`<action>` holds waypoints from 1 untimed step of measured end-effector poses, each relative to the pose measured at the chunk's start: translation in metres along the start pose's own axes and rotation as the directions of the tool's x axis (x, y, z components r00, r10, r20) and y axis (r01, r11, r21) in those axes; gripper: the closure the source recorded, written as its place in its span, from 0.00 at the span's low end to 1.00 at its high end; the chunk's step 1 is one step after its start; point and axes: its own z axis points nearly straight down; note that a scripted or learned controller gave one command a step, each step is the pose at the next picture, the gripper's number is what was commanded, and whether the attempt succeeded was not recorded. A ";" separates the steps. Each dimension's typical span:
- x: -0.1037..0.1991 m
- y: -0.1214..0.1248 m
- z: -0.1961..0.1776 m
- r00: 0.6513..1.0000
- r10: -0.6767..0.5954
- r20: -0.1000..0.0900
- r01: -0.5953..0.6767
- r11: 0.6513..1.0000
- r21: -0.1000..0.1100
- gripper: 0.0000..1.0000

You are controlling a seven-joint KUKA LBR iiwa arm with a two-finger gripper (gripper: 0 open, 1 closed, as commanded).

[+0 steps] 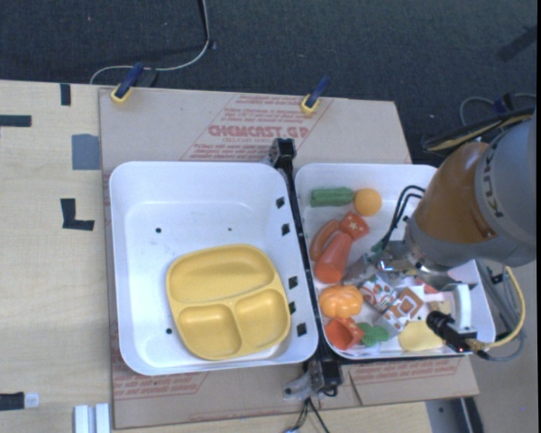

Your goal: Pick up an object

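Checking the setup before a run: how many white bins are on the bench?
2. The left bin holds a yellow divided plate; the right bin holds the small toys, with the arm over it.

- Left bin [135, 206]: white, with a yellow divided tray [227, 299] in it.
- Right bin [392, 171]: white.
- Far in the right bin: a green oblong piece [331, 196] and an orange ball [367, 202].
- Middle: a red-orange bottle shape [335, 244].
- Near side: an orange round piece [340, 301], a red-and-white patterned packet [392, 302], a pale yellow piece [419, 336].
- Arm [487, 197]: grey with an orange band.
- Worktop [36, 269]: pale wood with dark marks; brown cardboard [243, 129] with red print.
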 end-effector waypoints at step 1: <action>0.012 0.077 0.001 1.000 -0.005 0.000 0.005 1.000 -0.001 0.00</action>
